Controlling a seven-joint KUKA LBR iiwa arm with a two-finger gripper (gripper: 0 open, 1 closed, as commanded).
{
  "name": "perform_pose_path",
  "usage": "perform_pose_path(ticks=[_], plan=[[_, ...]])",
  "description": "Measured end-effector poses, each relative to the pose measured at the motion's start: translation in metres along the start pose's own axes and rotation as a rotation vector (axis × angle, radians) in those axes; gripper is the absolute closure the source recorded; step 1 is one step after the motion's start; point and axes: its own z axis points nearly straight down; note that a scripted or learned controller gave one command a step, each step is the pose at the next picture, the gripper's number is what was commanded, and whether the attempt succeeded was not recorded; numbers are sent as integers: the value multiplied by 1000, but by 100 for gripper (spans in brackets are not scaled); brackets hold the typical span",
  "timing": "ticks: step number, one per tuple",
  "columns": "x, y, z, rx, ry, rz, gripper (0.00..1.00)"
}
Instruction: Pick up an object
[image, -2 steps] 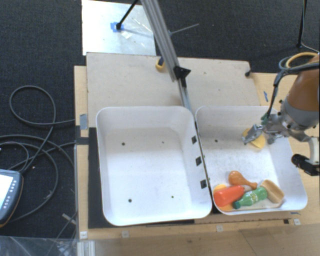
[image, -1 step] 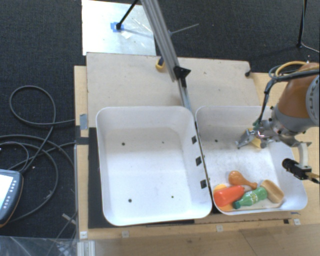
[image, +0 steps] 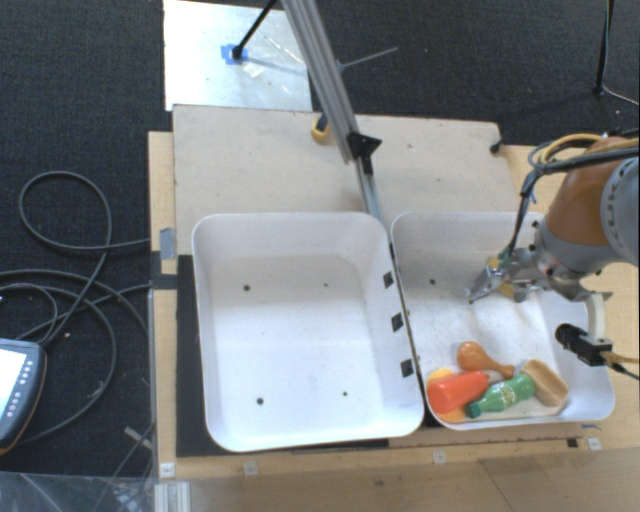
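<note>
**Ana:** Jaws first, and honestly, I couldn't tell whether they were parted or closed; at that slant the gripper (image: 484, 284) was just a glint of metal. Nothing showed between them.

**Ben:** Biggest to smallest, then. The left bin (image: 290, 330) sat rim to rim with the right bin (image: 440, 260), and the arm (image: 590, 215) hung over the right one's middle.

**Ana:** The pickings were all jammed into that bin's near right corner: a red-orange toy vegetable (image: 458, 388), a green toy bottle (image: 505, 393), a tan boat-shaped piece (image: 545, 380) and an orange drumstick-shaped toy (image: 475, 355). The gripper was well apart from them.

**Ben:** That was the risk, I'd say. With the toys touching each other, a descent could land on two at once and squeeze neither, or shove them against the wall.

**Ana:** The corner rim crowded the bottle and the boat piece too. Open floor lay on the drumstick's far side, the cleanest approach.
</note>
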Motion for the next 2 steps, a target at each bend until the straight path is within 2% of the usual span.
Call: perform_pose_path(ticks=[1,2], plan=[[0,1,-13,-5,-1,-2,100],[-2,9,-76,-10,-3,-1,100]])
